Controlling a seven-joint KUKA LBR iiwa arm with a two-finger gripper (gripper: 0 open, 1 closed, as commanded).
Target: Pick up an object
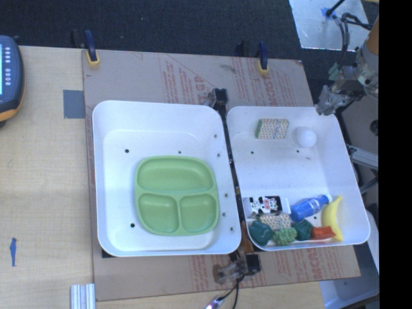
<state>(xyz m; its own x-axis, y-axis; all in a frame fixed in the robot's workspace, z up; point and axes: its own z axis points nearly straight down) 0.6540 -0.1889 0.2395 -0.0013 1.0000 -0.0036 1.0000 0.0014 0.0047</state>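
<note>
While the gripper (326,102) hangs at the right bin's (347,166) far corner, its opening cannot be told; the white ball (305,136) nearby, judged light and slippery, is best pinched across its middle.

You have one fixed camera, mounted above the worktop (45,172) and looking down at a slant. It stands far enough back that you see both white bins whole: the left bin (109,118) and the right bin (351,185) sit side by side mid-frame. The far edge of the worktop lies toward the top, against dark floor. The arm's end effector (328,98) enters at the upper right.
</note>
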